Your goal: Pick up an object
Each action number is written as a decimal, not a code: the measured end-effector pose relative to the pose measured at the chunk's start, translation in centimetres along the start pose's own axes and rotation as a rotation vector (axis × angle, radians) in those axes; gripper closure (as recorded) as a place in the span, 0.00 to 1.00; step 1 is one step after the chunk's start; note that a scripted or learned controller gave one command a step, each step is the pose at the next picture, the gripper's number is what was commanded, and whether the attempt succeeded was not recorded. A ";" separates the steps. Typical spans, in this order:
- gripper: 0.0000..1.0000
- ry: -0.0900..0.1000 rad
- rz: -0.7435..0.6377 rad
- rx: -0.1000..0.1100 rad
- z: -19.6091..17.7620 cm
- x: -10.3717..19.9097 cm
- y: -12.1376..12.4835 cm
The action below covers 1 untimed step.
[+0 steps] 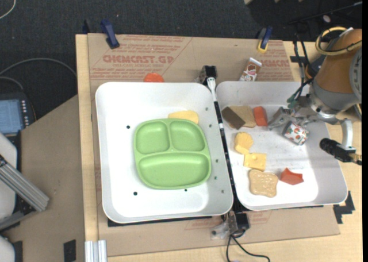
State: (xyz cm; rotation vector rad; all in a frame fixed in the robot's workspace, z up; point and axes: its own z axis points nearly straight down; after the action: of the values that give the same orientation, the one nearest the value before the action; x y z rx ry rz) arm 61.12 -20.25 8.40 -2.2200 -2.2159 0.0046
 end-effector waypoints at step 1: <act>0.00 0.000 -0.001 -0.002 -0.1 0.4 -2.3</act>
State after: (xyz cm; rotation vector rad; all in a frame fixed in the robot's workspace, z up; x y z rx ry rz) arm 58.81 -19.83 8.48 -2.2197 -2.2183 0.0026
